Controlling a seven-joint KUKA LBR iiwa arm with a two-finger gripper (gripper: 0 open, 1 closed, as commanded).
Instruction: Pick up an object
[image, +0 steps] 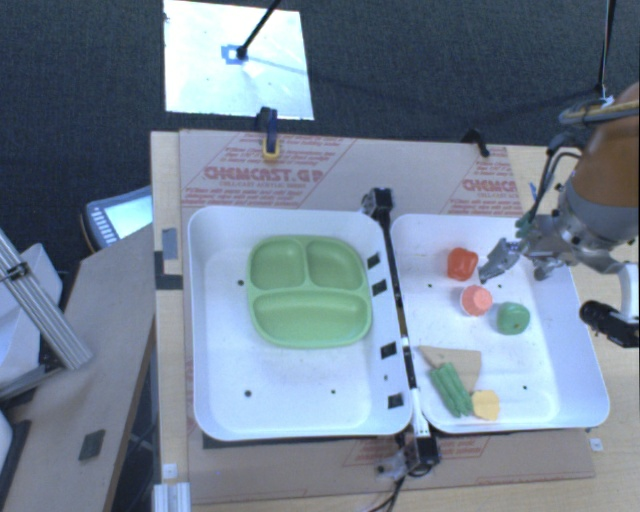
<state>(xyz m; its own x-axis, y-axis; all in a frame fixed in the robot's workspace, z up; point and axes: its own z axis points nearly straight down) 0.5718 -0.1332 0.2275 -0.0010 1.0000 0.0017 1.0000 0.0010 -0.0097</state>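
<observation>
The right bin serves as the landmark: every loose item lies inside it, while the left bin beside it carries a green divided plate. Toward the far side of the right bin sits an orange-red cup-shaped toy, with a smaller pink round piece just nearer and a green ball-like toy to its right. Near the front edge of the same bin lie a tan wedge, a green ridged vegetable and a small yellow piece, close together and partly touching. The gripper hangs over the far part of the right bin, just right of the orange-red toy and above the pink piece; its fingers look slightly spread with nothing between them, though at this slant the gap is hard to read. The nearest candidate is the orange-red toy, which looks like light, hollow, rigid plastic: unlikely to break, but smooth and rounded, so it could squirt sideways or roll if pinched off-centre. The safest hold would probably be straight down across its widest part, fingers on opposite sides. The pink piece is low and small, giving less to grip. The front cluster is crowded, so neighbours might be nudged there.
</observation>
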